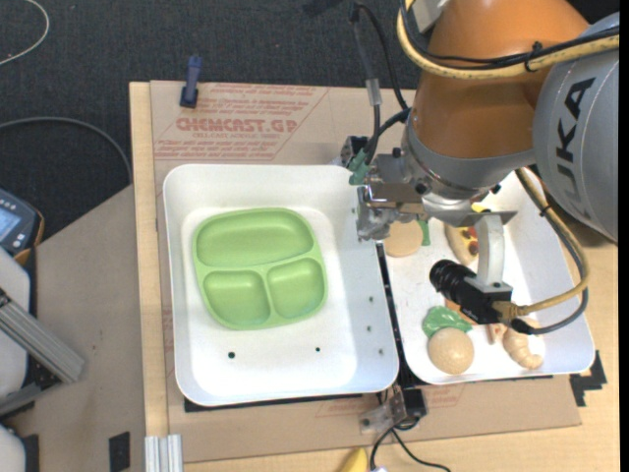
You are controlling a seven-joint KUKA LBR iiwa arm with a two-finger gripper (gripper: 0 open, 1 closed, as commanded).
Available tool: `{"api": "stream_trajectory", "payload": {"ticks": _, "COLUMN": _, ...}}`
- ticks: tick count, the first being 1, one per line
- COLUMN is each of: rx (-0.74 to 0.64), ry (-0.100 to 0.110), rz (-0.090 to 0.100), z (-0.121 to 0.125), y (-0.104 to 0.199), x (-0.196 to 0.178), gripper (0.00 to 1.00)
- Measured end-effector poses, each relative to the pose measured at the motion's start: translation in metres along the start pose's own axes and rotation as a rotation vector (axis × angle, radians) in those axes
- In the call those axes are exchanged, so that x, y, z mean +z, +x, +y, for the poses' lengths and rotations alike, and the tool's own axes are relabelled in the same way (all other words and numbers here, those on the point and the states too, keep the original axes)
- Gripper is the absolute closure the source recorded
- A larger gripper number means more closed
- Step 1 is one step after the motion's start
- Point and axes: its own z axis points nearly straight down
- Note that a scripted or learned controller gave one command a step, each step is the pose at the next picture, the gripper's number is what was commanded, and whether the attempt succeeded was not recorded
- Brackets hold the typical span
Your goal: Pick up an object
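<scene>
The right bin [575,347] holds several small objects. A tan round piece [402,241] lies near its left wall, just below the wrist. Toward the front sit a beige ball [450,351], a green piece [440,319] touching its top, and a tan lumpy piece [522,349] to the right. A yellow and orange piece [462,236] is partly hidden under the arm. My gripper [371,214] hangs low over the wall between the two bins, right beside the tan round piece. The bulky wrist hides much of it, and I see nothing held in it.
The left bin [187,264] carries a green divided plate [258,266] with three compartments. The arm covers the back of the right bin. Both bins rest on a brown board [246,116] with a blue clip [190,81] at the back.
</scene>
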Motion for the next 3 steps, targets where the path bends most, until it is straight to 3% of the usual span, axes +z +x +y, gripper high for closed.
{"api": "stream_trajectory", "payload": {"ticks": 1, "rx": -0.001, "ry": -0.012, "rz": 0.003, "z": 0.024, "y": 0.033, "x": -0.132, "gripper": 1.00}}
{"api": "stream_trajectory", "payload": {"ticks": 2, "rx": 0.005, "ry": 0.024, "rz": -0.007, "z": -0.020, "y": 0.036, "x": 0.023, "gripper": 1.00}}
{"api": "stream_trajectory", "payload": {"ticks": 3, "rx": 0.009, "ry": -0.001, "rz": -0.002, "z": -0.016, "y": -0.005, "x": -0.040, "gripper": 1.00}}
